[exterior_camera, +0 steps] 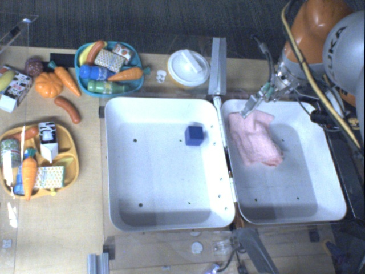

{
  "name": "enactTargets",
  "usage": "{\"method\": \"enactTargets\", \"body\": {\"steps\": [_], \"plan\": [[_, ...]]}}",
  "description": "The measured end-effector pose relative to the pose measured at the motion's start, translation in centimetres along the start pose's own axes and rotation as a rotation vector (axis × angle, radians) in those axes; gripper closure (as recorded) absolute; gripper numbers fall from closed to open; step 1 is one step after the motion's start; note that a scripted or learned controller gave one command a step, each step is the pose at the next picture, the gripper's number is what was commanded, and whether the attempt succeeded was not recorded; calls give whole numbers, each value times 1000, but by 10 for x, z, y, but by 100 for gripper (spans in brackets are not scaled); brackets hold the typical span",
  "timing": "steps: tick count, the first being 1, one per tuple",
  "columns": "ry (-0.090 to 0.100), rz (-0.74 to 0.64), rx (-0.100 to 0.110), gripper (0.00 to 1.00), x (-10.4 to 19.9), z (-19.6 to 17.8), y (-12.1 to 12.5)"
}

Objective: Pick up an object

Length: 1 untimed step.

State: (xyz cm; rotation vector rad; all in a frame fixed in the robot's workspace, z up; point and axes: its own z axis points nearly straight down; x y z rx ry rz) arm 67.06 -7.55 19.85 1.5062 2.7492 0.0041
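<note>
Claw (249, 109): we see it at the pink cloth's (255, 140) eleven o'clock corner; grip state unclear.
Cloth axis: eleven to five o'clock, running away from claw.

Arm (333, 36): cut off by the top and right edges; its base lies out of frame.
Gripper (251, 107): fingertips too small and blurred against the pink cloth (255, 138) to tell whether they are parted or closed, or whether they touch the cloth.
Carton (12, 87), far left: cut by the left edge; print too small to read.
Yellow tray (69, 147): left rim cut off; its items overlap and partly hide one another.
Blue bowl (137, 83): packet labels illegible.
</note>
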Motion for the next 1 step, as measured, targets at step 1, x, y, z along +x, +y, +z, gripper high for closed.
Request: {"method": "enactTargets", "body": {"steps": [1], "plan": [[6, 81, 8, 0, -21, 96, -16]]}}
